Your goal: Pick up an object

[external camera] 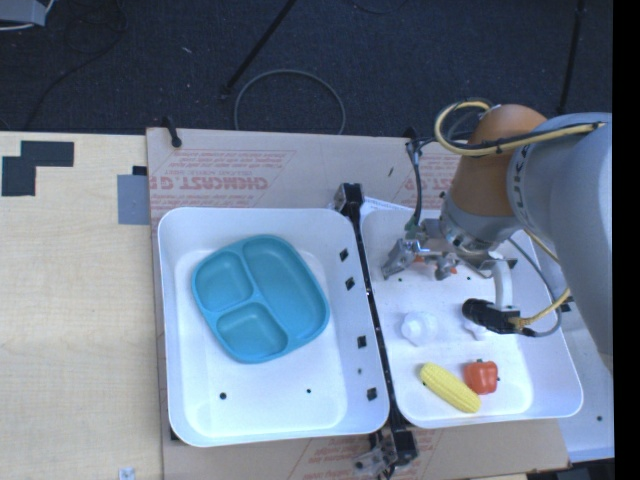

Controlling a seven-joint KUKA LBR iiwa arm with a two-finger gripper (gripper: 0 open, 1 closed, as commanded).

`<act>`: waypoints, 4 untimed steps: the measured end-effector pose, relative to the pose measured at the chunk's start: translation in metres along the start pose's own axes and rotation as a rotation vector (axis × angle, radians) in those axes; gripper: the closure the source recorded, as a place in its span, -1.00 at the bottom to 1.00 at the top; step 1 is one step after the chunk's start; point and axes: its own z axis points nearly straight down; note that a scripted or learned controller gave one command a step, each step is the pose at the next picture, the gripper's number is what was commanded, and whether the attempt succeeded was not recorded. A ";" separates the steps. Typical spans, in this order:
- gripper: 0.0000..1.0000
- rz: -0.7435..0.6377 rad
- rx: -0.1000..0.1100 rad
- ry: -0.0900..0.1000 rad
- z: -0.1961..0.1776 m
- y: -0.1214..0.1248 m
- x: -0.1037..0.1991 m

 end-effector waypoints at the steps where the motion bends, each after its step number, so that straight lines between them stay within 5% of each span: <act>1: -1.00 0.001 -0.002 0.000 0.016 0.000 0.001; 2: 1.00 0.004 -0.002 0.000 0.005 0.000 0.000; 4: 1.00 0.002 -0.008 -0.001 -0.086 -0.002 -0.001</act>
